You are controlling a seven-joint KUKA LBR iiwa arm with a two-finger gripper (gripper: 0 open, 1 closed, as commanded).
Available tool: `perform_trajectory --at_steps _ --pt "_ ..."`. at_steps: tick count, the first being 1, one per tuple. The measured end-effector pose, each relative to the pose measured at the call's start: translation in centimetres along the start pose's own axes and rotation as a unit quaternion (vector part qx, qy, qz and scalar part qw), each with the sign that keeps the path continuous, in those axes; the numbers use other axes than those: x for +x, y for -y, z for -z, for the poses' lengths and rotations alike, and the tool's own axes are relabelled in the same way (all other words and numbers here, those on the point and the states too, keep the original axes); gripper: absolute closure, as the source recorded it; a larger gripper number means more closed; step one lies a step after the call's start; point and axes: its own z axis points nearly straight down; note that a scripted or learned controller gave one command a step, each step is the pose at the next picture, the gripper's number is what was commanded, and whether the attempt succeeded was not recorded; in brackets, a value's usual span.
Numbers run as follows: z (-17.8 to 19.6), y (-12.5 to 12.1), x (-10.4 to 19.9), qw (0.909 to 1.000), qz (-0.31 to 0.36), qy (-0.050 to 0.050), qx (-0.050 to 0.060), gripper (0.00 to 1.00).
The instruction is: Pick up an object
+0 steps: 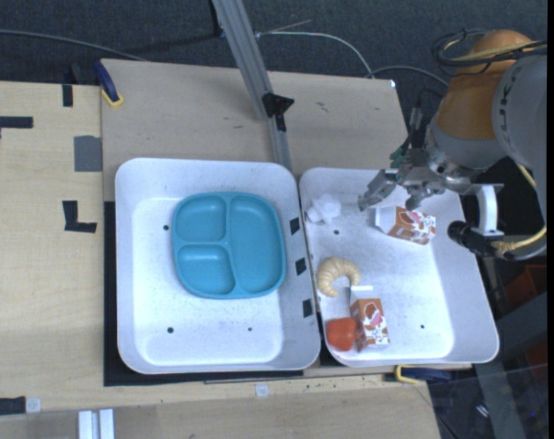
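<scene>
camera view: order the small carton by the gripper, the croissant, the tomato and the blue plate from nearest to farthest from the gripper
1. Small red-and-white carton, just below the gripper in the right bin.
2. Croissant, mid right bin, toward its left wall.
3. Tomato, front of the right bin.
4. Blue divided plate, in the left bin.

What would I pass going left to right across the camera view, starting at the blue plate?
Blue divided plate → crumpled white piece → croissant → red and white carton lying under the gripper.
</scene>
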Motion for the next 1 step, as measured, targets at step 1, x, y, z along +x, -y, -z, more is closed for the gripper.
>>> perform_trajectory --at_steps 1 --pt "0.00 0.00 0.00 1.0000 0.000 0.000 0.000 0.00"
